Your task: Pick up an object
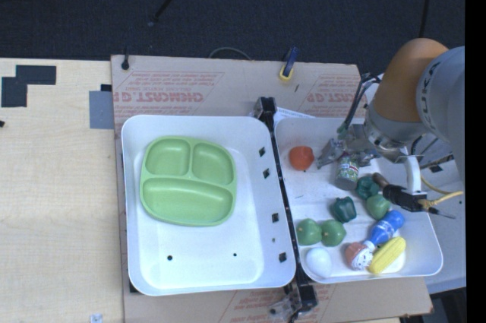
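Toys are lying scattered in the right bin (433, 257): an orange ball (301, 157) at ten o'clock, green pieces (320, 232) toward six, a yellow corn (388, 254) and a white egg (318, 262) at the near rim. I am hovering my claw (348, 162) over the bin's twelve o'clock; whether it is gripping anything I cannot tell. At nine o'clock, the left bin (152, 268) is holding a green divided plate (187, 181).

The bench (53, 185) is of light wood, and a brown cardboard sheet (228, 90) lies flat on it. On the cardboard two shallow white bins stand side by side, the left bin (197, 268) and the right bin (425, 257), touching along the middle.
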